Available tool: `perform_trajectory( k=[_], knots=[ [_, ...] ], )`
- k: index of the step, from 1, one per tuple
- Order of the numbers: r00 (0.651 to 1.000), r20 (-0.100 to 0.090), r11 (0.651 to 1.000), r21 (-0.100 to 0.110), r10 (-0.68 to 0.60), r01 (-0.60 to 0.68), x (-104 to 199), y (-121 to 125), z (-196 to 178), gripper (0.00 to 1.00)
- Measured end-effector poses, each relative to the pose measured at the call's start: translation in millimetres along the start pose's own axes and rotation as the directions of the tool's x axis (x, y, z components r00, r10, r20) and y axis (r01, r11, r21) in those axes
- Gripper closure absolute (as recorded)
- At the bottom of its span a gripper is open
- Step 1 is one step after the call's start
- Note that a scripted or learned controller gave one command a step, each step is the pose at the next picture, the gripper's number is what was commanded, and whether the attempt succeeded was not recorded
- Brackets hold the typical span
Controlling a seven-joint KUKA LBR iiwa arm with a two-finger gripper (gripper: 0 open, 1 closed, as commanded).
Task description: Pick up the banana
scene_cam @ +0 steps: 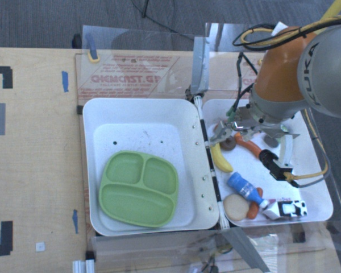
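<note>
Nearest the lens, the orange band (281, 70) of the arm is looming over the right bin (324, 201), hiding most of the wrist beneath it. Below it, the pincer (226, 131) is hanging low at the bin's ten o'clock corner; whether it is spread or closed, and whether it has hold of anything, I cannot tell from this angle.

Moving outward from the pincer, the banana (220, 157) is lying just below it, toward six o'clock, tight along the bin's left wall. Its long axis is running roughly from eleven o'clock to five o'clock, with the narrow stem end pointing up toward the pincer and the blunt end curving down toward a blue bottle (244, 187). A small brown thing (228, 143) is sitting right by the stem, and an orange carrot (249, 146) is lying at the banana's two o'clock.

To do this step well, I judge the pincer should be shifting toward six o'clock, centring over the fruit's middle and closing across the short width, while minding the wall. Further out at nine o'clock, a green plate (139, 189) is resting in the left bin (102, 118).
</note>
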State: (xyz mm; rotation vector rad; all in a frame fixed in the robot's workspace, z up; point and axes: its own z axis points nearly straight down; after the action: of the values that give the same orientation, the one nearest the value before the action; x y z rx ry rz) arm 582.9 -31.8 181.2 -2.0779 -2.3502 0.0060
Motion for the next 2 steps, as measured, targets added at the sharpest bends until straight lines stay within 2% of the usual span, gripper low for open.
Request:
perform_trajectory(
  k=[1, 2],
  knots=[
    [1.0, 0.0, 1.0, 0.001, 0.023, -0.023, 35, -72, 1, 0.0],
    [1.0, 0.002, 1.0, -0.003, -0.024, 0.024, 67, -44, 1, 0.0]
  ],
)
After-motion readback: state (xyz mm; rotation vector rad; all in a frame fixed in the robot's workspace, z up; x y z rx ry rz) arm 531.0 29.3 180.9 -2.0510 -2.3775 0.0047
